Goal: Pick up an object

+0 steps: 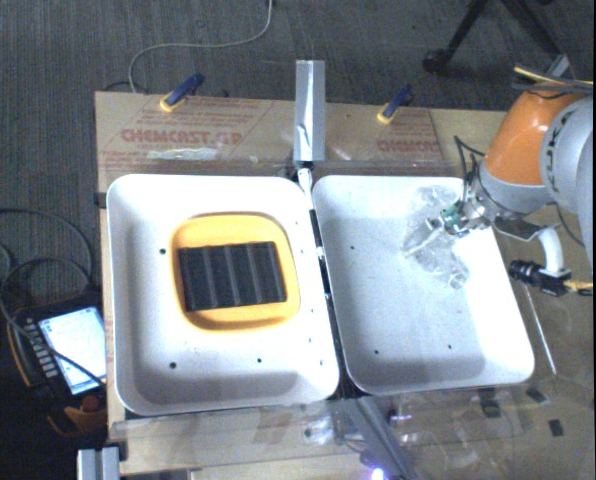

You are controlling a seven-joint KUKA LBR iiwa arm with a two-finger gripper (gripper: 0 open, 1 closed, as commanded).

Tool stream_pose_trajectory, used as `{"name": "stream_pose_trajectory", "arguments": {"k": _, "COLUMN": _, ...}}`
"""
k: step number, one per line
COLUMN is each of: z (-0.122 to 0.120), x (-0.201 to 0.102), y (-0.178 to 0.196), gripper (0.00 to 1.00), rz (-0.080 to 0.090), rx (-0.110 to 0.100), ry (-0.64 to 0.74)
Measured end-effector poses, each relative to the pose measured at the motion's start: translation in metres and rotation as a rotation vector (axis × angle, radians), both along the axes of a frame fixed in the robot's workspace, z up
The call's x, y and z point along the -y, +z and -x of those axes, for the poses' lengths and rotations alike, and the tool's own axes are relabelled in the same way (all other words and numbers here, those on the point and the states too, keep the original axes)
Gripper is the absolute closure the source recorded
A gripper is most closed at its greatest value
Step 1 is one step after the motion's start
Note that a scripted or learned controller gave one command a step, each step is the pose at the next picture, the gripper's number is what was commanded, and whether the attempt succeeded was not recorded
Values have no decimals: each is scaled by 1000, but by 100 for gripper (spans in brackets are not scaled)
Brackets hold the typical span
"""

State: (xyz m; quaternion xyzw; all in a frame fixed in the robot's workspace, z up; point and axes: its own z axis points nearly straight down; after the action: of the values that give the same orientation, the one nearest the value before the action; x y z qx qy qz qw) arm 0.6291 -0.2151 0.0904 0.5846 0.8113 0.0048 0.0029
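Seen from above at a slant, a bench (128, 128) carried two shallow white bins side by side, a layout that gave the arm one bin to search and another nearby.

The left bin (138, 368) held a yellow tray (236, 313) with a dark ribbed insert, lying flat near the bin's middle, well apart from the arm.

The right bin (428, 348) held a crumpled piece of clear plastic (430, 240), lying in the bin's far corner nearest the arm. It looked like the likeliest thing to be picked up, since the arm was aimed at it.

The arm (538, 158) reached over that same corner of the right bin, its orange band above the wrist. Its tool (456, 218) sat low, at the edge of the plastic nearest the arm, probably placed there for a grasp. Whether the tool was open or closed could not be told, and nothing showed the plastic as held; it appeared to rest on the bin floor.

Two clamps (182, 90) on the far side of the bins pinned the bench's board in place.
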Motion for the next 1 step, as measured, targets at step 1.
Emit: {"name": "stream_pose_trajectory", "arguments": {"k": 1, "z": 21, "x": -60, "y": 46, "gripper": 0, "rz": 6, "rx": -9, "ry": 153}}
